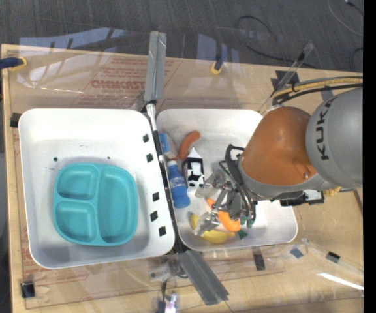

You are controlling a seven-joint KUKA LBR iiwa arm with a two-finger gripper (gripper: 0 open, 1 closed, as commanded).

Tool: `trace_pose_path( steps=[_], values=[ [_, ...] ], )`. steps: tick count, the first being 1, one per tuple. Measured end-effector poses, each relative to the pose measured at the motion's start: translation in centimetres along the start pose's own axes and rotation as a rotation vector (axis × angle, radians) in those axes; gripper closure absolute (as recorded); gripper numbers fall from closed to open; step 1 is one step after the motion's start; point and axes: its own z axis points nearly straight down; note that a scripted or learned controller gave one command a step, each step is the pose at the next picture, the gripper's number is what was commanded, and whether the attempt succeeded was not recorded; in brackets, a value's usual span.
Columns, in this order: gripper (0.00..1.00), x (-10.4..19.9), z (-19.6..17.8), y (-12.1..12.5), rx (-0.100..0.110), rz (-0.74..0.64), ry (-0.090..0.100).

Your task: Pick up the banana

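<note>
Gripper [222, 215] sits low over the banana [215, 235]; its opening cannot be told.

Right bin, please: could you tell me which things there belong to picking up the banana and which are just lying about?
Belongs to the job:
- banana, at the right bin's near edge
- gripper, low over the banana

Lying about:
- orange piece beside the banana
- blue bottle
- brown sausage-shaped item
- black-and-white item
- teal divided plate in the left bin
</note>
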Motion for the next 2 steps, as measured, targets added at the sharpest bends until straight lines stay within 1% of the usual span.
trace_pose_path(
  steps=[1, 2],
  values=[
    [0.0, 0.18, 4.24, 1.02, 0.004, 0.163, -0.011],
    [1.0, 0.11, 3.56, 0.92, 0.005, 0.163, -0.008]
  ],
)
